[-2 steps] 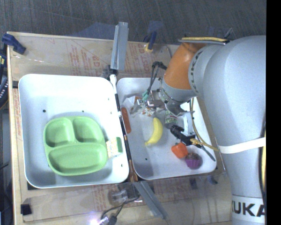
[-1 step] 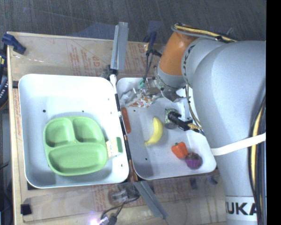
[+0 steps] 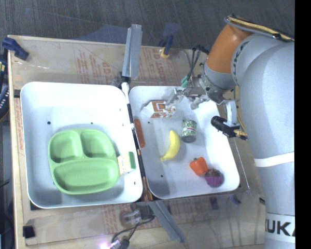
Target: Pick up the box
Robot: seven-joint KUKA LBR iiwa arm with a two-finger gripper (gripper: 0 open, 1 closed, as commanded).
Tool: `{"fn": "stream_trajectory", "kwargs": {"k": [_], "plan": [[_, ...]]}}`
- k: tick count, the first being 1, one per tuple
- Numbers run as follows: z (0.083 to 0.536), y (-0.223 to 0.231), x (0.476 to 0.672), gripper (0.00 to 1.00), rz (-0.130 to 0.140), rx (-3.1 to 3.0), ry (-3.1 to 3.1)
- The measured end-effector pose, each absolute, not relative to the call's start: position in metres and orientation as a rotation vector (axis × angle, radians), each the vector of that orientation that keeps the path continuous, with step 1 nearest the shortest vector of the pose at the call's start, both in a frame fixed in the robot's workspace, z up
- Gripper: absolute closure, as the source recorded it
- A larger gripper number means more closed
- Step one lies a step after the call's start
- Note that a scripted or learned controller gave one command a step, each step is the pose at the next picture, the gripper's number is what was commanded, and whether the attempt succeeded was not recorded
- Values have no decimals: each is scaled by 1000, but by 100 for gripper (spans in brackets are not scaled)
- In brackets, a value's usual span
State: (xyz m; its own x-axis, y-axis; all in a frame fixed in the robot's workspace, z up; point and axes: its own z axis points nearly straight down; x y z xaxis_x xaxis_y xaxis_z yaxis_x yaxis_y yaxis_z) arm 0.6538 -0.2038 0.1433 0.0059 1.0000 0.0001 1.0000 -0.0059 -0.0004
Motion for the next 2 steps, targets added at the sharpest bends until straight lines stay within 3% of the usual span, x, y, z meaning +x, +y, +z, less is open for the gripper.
{"fn": "stream_trajectory", "kwargs": {"k": [1,2], "plan": [[110,-199,665,0,-16,-2152,-2314],[93,-210,594,0,0,-1996,-2426]]}}
